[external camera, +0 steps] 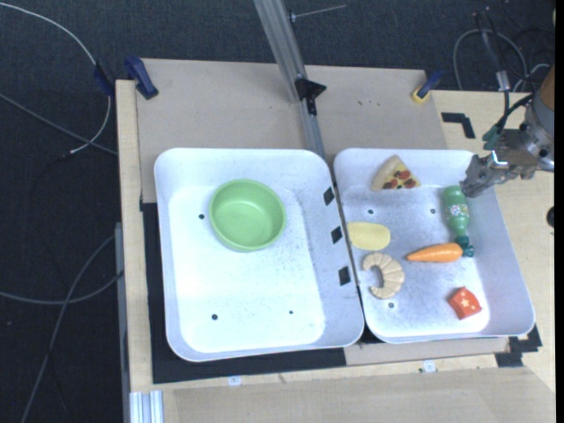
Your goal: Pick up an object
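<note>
The right bin holds a pizza slice, a green bottle, a yellow lemon-shaped piece, an orange carrot, a beige croissant-like piece and a red pepper. My gripper hangs at the bin's upper right corner, just above and right of the green bottle's top. Nothing shows between its fingers.
The left bin holds a green bowl near its upper middle. A metal post slants up from the seam between the bins. Blue and yellow clamps sit at the bench's back corners.
</note>
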You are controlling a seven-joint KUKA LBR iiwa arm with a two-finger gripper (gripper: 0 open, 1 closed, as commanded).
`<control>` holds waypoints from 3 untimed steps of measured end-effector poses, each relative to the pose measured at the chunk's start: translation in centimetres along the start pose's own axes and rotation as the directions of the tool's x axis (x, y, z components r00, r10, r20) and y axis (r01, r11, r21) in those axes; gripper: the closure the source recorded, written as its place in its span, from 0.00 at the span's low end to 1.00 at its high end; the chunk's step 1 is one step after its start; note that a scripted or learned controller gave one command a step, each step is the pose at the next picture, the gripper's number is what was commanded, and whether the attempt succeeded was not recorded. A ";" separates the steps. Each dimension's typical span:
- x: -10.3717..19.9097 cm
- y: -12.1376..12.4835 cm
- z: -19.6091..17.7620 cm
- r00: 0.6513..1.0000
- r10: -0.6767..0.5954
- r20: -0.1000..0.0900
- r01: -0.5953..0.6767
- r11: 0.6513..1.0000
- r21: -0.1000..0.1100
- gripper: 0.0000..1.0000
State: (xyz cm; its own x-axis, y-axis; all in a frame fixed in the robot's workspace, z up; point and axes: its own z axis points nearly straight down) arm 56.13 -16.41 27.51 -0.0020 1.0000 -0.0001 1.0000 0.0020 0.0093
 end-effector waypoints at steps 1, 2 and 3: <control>0.0 0.1 -0.6 1.000 0.000 0.000 0.000 1.000 0.004 1.00; 4.9 0.0 0.3 1.000 -0.003 -0.006 0.004 1.000 0.017 1.00; 10.5 -0.6 1.8 1.000 -0.004 -0.007 0.004 1.000 0.020 1.00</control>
State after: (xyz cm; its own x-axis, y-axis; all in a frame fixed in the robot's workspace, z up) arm 55.54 -5.95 25.73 -0.0058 1.0000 0.0066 0.9999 0.0058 -0.0105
